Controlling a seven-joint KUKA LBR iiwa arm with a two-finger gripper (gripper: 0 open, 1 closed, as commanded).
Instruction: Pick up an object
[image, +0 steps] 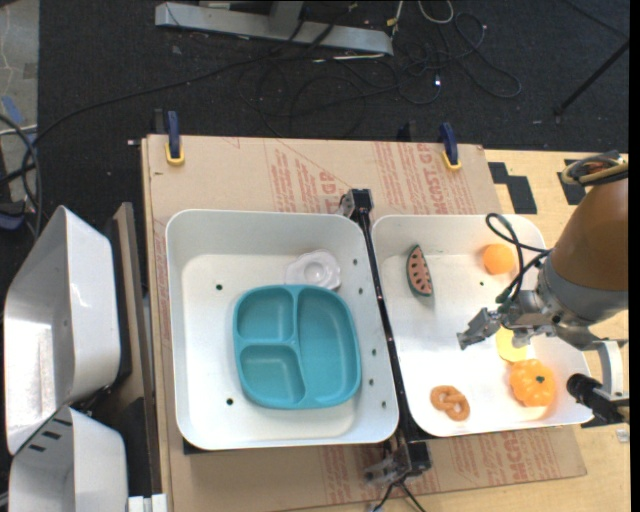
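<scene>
The right bin (455, 275) holds a watermelon slice (419, 271) at its back left and an orange ball (498, 259) at the back right. A pretzel (450, 402) lies near the front, and an orange bell pepper (531, 384) sits at the front right. A yellow piece (512, 348) lies partly under my gripper (497, 327), which hangs low over the bin's right half, just above and left of that piece. I see nothing held in it.
The left bin (200, 250) carries a teal divided plate (296, 346) and a clear round lid (314, 270) behind it. A black divider (378, 300) runs between the bins. Two white tubs (55, 300) stand off the bench at the left.
</scene>
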